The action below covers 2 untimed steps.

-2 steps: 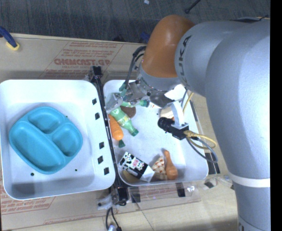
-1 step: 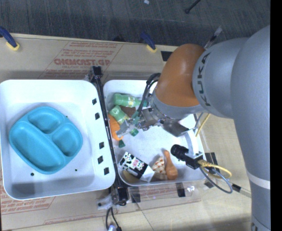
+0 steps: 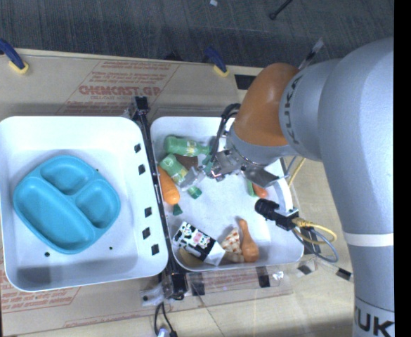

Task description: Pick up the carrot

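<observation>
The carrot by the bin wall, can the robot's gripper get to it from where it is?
Probably yes. The carrot lies uncovered against the right bin's left wall, and the gripper hovers just beside it. The wall and the green toy touching its top could crowd the grasp.

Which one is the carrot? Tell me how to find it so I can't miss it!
Look in the right white bin, not the one holding the blue plate. Go to its left wall, about halfway down. The carrot lies there, a plain orange stick, just below the green bottle and above the black-and-white carton.
</observation>
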Tool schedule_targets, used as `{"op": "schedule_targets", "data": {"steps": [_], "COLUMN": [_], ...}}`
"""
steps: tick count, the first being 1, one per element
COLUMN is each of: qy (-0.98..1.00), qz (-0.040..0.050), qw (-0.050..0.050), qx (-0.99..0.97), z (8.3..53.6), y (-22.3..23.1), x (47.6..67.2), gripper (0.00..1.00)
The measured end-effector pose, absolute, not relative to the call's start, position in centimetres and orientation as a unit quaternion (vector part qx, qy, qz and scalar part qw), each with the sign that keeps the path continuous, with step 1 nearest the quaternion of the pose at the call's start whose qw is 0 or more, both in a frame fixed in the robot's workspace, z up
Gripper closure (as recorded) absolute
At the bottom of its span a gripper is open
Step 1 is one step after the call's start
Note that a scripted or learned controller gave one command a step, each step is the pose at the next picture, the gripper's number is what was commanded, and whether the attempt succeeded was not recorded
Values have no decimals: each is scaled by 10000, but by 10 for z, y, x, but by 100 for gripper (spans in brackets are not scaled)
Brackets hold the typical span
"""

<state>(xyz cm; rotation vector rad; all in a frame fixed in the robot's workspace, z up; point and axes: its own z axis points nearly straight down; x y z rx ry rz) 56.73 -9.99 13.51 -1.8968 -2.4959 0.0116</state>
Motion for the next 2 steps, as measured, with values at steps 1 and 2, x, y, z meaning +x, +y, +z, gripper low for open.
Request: {"op": "schedule_targets", "data": {"steps": [1,2], "qy": [-6858,-6886], "qz": [36,45], "qw": [12,42], "qx": [-7278,-7252], "z": [92,101], "y": [-105,-103], "x": [556,556], "gripper": [0,100]}}
